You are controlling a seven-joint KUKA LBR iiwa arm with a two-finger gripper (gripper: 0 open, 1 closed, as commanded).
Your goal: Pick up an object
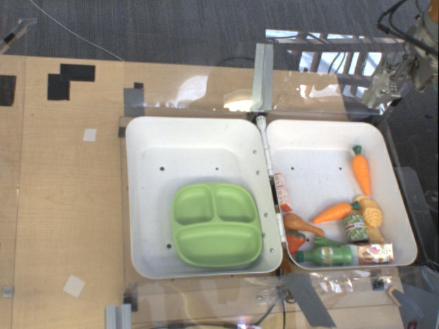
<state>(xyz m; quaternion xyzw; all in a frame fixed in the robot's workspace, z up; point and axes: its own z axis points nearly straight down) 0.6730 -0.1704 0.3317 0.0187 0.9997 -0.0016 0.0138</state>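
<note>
Orange plastic carrots are our likeliest targets: an upright carrot [361, 171] near the right bin's [322, 137] right wall and a tilted carrot [333, 213] lower down, touching the clutter. The hand [392, 81] sits at the worktop's far right corner, above the bin's far edge; whether it is clenched or released, we cannot tell.

We judge the heap the risk: the tilted carrot leans against a small green-labelled jar [356, 227], a yellow corn cob [372, 214] and a brown drumstick [302, 223], so a descent there could nudge neighbours. A green bottle [335, 255] lies along the near wall, hard to close around.

The left bin [154, 142] holds a green divided plate [216, 224], well apart.
</note>
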